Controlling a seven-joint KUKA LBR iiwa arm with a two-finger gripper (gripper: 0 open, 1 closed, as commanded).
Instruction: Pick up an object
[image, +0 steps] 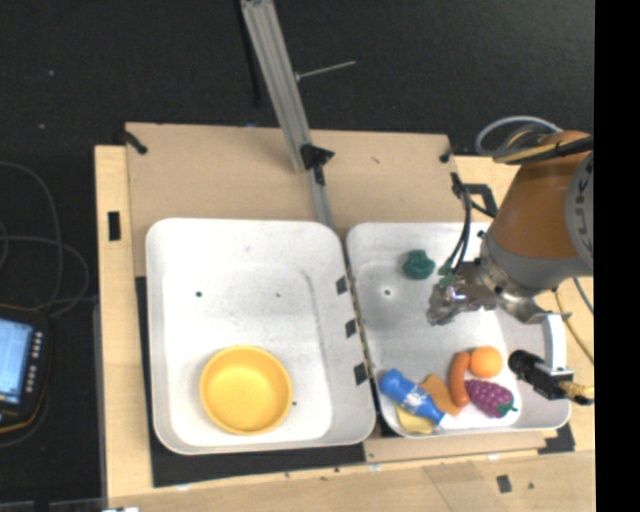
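Object: small green plastic toy, just up-left of hand, not lifted.
Hand: grip state unclear.
Progress: pickup undone.

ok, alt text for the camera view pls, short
A grey and orange robot arm's gripper hangs over the right white bin, near a green toy, with toy fruit and a blue toy clustered at the bin's near edge. The left white bin holds a yellow bowl.
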